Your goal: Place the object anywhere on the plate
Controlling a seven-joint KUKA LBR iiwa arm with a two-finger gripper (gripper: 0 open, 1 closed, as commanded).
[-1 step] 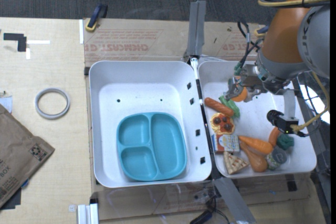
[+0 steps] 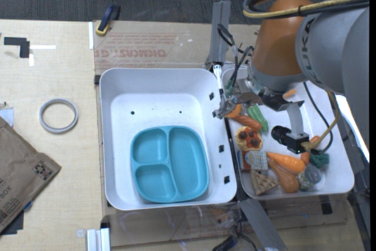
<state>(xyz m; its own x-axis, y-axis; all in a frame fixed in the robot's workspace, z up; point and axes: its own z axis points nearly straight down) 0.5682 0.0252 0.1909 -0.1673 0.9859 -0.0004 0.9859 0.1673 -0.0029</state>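
Note:
The blue three-compartment plate [image 2: 170, 163] lies in the left bin [image 2: 117, 97], toward its front. My gripper [image 2: 229, 106] hangs low at the left edge of the right bin [image 2: 343, 176], close to the wall between the two bins. Just below and right of it lie an orange carrot-like toy [image 2: 245, 120] and a green toy [image 2: 258, 117]. The arm hides whether anything is held.
The right bin also holds a round pizza-like piece [image 2: 248, 137], a large carrot [image 2: 286, 161], a brown wedge [image 2: 262, 183], a teal piece [image 2: 321, 157] and a grey piece [image 2: 311, 177]. A tape ring [image 2: 59, 115] and a cardboard box [image 2: 20, 176] lie on the bench at the left.

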